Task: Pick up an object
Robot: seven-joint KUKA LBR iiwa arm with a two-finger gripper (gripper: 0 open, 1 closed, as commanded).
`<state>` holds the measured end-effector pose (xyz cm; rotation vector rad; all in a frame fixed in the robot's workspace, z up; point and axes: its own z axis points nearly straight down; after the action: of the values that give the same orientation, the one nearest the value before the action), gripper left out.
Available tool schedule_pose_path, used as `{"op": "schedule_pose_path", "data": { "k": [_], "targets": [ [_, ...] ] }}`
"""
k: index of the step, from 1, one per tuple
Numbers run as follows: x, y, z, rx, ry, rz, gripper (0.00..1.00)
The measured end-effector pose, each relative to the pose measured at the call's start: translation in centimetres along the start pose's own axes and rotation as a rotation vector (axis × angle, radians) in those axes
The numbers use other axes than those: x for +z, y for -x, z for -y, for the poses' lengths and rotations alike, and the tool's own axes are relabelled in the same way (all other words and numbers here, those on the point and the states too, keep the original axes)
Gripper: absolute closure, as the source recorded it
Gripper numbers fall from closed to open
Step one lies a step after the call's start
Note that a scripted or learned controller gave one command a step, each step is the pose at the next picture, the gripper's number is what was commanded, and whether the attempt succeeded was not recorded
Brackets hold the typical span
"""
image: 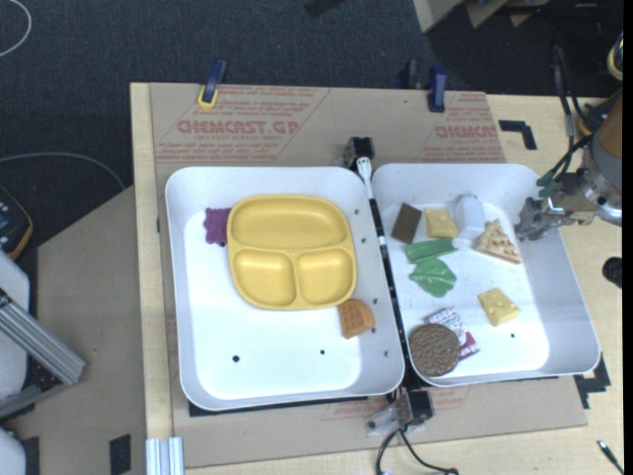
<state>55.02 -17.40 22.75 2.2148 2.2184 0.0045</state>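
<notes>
Cardboard sheeting printed with red lettering is covering the desk (297, 117), and two shallow white bins are sitting on it side by side. The left white bin (267, 374) is carrying a yellow three-compartment plastic tray (292, 250), which is lying toward the bin's far half. A purple toy piece (215, 225) is peeking out from beside the tray's left edge, and a small orange-brown bread-like piece (356, 318) is lying just off the tray's near right corner.

The right white bin (564, 305) is holding the smaller things: a round brown cookie-like disc (434, 348) near the front edge, touching a red-and-white wrapper (450, 322); a green leafy toy piece (432, 265) near the middle; a triangular pizza-like slice (497, 241); a yellow cheese-like wedge (498, 307); a dark brown rectangular block (406, 223); a pale yellow cube (441, 224); and a small whitish object (467, 208).

The grey arm is reaching in from the right, and its claw (539, 218) is hovering at the right bin's far right rim, just beside the pizza-like slice. Whether the claw is spread or closed, I cannot tell.
</notes>
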Motion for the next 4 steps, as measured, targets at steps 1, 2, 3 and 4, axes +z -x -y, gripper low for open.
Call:
{"op": "schedule_pose_path", "data": {
  "k": [1,2,3,4],
  "targets": [
    [1.0,-5.5,0.6,-0.002,-0.010,-0.005,1.00],
    [1.3,-11.0,1.2,-0.003,-0.010,-0.005,1.00],
    [-0.3,-13.8,-0.2,-0.002,-0.003,-0.003,1.00],
    [-0.8,-13.1,0.6,0.002,-0.007,-0.004,1.00]
  ]
}}
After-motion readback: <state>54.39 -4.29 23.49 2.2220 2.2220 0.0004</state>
